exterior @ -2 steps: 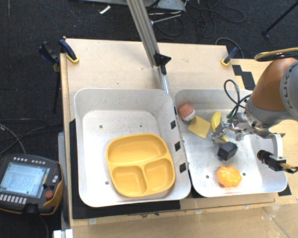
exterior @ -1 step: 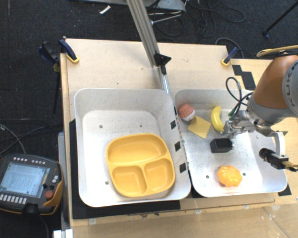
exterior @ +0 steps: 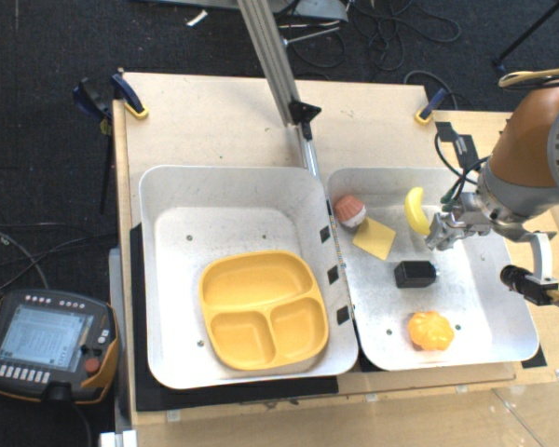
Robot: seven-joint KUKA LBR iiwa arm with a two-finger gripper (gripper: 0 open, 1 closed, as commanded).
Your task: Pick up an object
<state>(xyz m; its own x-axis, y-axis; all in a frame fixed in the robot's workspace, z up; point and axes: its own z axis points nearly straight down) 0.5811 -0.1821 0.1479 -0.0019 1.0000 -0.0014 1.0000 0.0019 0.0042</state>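
Right bin [exterior: 503, 338] is getting kinda crowded up top: banana [exterior: 415, 209], yellow card [exterior: 374, 238], pink cupcake thing [exterior: 351, 210] and black block [exterior: 415, 273] are all sitting close together, gripper [exterior: 441, 234] hanging just right of the banana. Orange lump [exterior: 430, 331] is sitting apart near the front, open floor lying all around it. Yellow divided plate [exterior: 261, 308] is hogging the left bin [exterior: 168, 250].

I am looking at my arm [exterior: 531, 161], and it is showing a broad orange band over a rounded grey wrist section. Black cables are looping off its left side past a small black box. A black and white bracket is sticking out beneath the grey part on the right. The gripper [exterior: 440, 235] is showing as a cluster of bare silvery metal, too small for me to be making out screws or markings.
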